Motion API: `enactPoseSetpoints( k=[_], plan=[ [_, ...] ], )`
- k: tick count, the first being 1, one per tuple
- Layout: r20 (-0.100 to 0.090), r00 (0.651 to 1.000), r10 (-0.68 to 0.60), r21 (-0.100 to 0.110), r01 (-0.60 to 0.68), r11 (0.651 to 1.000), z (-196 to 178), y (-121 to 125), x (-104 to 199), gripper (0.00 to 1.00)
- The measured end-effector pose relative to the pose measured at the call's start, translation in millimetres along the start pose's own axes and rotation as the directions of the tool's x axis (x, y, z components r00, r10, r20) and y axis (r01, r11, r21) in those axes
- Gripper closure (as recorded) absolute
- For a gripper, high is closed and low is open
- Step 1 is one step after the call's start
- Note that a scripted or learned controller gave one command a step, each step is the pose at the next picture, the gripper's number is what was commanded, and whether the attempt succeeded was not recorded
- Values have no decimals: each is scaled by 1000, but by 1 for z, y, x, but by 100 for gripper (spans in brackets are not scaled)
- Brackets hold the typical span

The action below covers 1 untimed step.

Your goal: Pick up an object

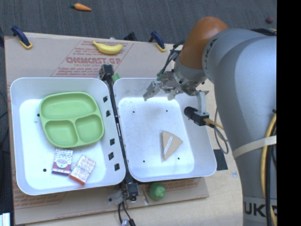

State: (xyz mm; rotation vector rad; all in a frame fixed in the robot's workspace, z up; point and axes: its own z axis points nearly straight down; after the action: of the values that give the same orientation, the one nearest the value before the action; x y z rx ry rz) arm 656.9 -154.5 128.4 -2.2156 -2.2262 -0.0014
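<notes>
A tan wedge-shaped piece (169, 144) lies flat in the right bin (141, 168), toward its near right corner. My gripper (160, 89) hangs over the far edge of that bin, well back from the wedge, and nothing shows between its fingers. In the left bin (28, 173) a green divided plate (71, 117) lies at the centre. Two small packets sit in front of it: a dark red one (62, 161) and a pinkish one (83, 169).
A yellow banana (107, 46) lies on the cardboard behind the bins. A green ball (157, 190) rests on the bench just in front of the right bin. An orange carrot (82, 6) lies on the floor at the back. Blue clamps (22, 36) hold the board.
</notes>
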Motion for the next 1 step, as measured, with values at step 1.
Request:
enactPoseSetpoints(
  k=[1],
  plan=[
    [2,1000,0,3,0,1000,-23,-55,18,0]
  ],
)
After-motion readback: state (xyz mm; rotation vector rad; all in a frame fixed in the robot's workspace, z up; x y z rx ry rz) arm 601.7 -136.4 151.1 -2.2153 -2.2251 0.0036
